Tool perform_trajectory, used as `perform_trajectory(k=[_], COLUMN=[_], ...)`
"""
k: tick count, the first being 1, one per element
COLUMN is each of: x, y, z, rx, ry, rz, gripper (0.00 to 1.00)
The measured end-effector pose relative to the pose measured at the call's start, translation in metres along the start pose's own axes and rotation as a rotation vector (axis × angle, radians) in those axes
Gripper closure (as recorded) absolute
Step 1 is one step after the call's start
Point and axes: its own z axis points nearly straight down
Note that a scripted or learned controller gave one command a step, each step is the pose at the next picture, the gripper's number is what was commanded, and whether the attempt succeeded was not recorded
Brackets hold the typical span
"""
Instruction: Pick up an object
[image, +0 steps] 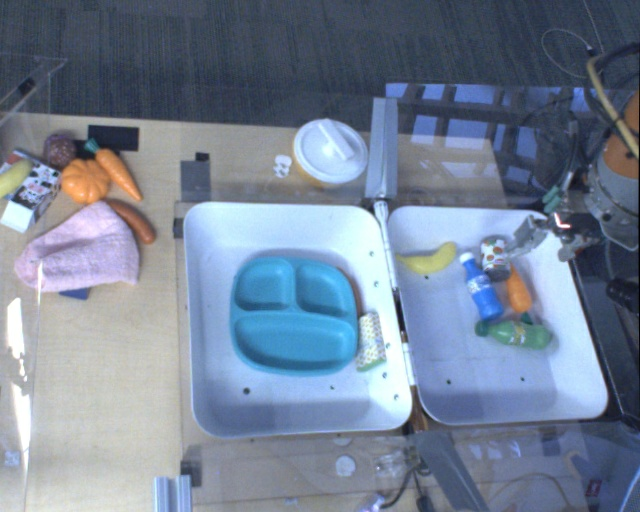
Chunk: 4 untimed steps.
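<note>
The right bin (500, 395) holds a yellow banana (428, 259), a blue bottle (481, 290), an orange piece (518, 292), a green bottle (516, 334) lying on its side, and a small round silver and brown object (494, 252). My gripper (548, 240) hangs over the bin's far right corner, open, with nothing between its fingers. One finger (526, 236) points at the round object and sits just right of it. The left bin (215, 400) holds a blue divided plate (295, 315) and a small patterned packet (370, 340) against the plate's right edge.
A white lidded bowl (330, 152) stands behind the bins. On the bench at far left lie a pink cloth (80, 252), toy carrots, a small pumpkin (84, 180) and a sausage (133, 220). Cables and a metal frame (480, 125) crowd the back right.
</note>
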Motion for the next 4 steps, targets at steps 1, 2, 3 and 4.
perform_trajectory(k=[1,2,3,4], x=[-0.03,-0.021,-0.021,0.008], y=[0.014,0.02,0.022,0.077], z=[0.13,0.161,0.148,0.071], rx=[-0.004,-0.005,-0.011,0.0], ry=[-0.002,0.0,-0.002,-0.001], rz=[0.174,0.397,0.39,0.241], gripper=[0.0,0.0,1.0,1.0])
